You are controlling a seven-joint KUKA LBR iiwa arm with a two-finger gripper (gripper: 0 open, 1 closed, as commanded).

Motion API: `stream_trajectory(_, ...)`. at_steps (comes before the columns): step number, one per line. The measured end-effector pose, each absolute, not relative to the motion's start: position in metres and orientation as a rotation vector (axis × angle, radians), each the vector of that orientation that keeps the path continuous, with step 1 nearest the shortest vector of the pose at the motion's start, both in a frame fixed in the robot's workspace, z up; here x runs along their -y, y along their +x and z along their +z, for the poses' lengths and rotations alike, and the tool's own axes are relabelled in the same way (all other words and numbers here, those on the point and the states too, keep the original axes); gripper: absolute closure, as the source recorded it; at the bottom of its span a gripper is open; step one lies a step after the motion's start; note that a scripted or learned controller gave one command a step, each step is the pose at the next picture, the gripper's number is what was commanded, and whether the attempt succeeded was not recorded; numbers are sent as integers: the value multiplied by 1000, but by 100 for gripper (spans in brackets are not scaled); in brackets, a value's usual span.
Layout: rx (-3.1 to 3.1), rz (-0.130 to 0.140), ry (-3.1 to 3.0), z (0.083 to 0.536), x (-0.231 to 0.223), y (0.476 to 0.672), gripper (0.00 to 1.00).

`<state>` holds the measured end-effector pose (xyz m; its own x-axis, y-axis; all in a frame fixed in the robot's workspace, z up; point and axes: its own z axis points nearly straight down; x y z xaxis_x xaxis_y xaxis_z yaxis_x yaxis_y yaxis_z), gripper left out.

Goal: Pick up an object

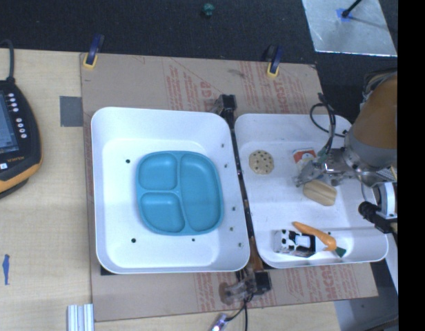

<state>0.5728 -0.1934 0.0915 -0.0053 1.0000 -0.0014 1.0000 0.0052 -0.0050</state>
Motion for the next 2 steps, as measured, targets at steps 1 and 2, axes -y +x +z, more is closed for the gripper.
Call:
stream_trajectory(1, 2224, 1, -2216, 92, 211, 656, 0)
stream_trajectory(2, 2226, 6, -2213, 91, 199, 553, 0)
